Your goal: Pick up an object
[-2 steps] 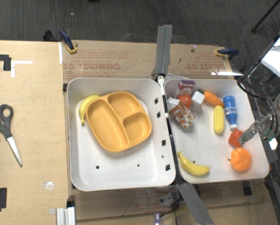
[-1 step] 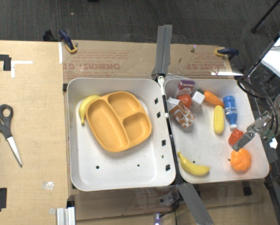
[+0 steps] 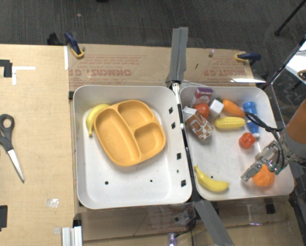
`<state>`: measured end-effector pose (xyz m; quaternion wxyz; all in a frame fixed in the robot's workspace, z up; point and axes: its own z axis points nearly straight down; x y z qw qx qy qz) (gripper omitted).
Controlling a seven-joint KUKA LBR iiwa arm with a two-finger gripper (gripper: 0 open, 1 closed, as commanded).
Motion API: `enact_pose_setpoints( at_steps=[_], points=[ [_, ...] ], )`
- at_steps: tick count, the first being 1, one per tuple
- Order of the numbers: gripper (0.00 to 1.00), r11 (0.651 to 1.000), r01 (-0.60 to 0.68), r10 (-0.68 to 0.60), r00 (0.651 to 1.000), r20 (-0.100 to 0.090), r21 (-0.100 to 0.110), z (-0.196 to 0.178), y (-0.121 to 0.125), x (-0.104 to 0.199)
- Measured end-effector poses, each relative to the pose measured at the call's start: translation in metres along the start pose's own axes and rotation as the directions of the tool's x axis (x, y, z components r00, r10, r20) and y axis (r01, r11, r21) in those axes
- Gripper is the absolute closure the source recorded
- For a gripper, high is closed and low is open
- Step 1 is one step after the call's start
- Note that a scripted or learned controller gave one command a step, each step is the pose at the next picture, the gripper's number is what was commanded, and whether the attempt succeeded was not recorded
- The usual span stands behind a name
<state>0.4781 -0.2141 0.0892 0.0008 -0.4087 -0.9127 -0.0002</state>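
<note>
Orange and round, a toy fruit [image 3: 264, 177] sits at five o'clock in the right bin [image 3: 222, 160], the end effector [image 3: 251, 173] low at its nine o'clock for a grasp, though I cannot tell its opening.

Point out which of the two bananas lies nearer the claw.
The banana in the right bin, at its front-left corner. The other banana lies in the left bin beside the orange tray, far from the claw.

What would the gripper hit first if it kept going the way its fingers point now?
The gripper points lower-left across the right bin. The banana looks like the first object in that line, though its height is unclear.
</note>
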Motion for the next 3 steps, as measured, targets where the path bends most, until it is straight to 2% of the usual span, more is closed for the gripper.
enact_pose_setpoints(
  at_steps=[1,2,3],
  points=[
    [0.0,1.0,-0.002,0.002,1.0,0.0,0.001,-0.035,0.046,-0.052],
    [0.0,0.997,-0.08,0.08,0.997,-0.001,0.001,0.0,0.001,-0.011],
    [0.0,0.996,-0.085,0.085,0.996,0.002,-0.001,-0.001,0.143,-0.043]
  ],
)
